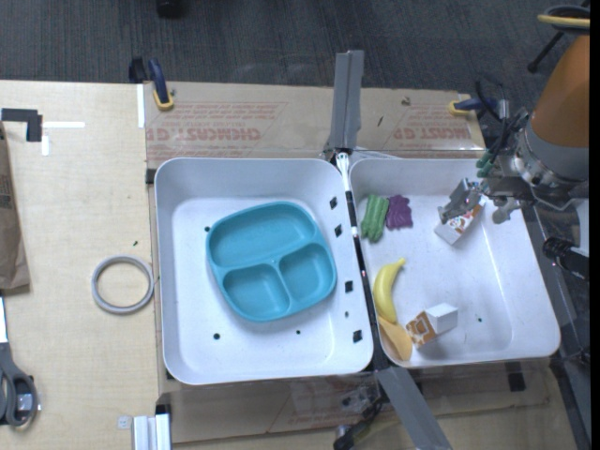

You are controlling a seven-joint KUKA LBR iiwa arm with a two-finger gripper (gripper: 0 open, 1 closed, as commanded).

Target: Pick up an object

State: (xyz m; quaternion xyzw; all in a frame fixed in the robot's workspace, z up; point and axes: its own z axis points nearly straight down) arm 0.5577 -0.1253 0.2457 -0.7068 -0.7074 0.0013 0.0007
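Small white carton with red print (459,223), tilted in the right bin's far right part, yellow banana (387,286), green cucumber (375,217), purple grapes (399,212), orange-and-white box (433,323) near front

One fixed cam above bench (75,204), angled down over both bins (173,279); arm (562,111) enters frame right.

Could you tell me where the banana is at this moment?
The banana lies in the right bin, against its left wall, below the green vegetable and just above the small carton.
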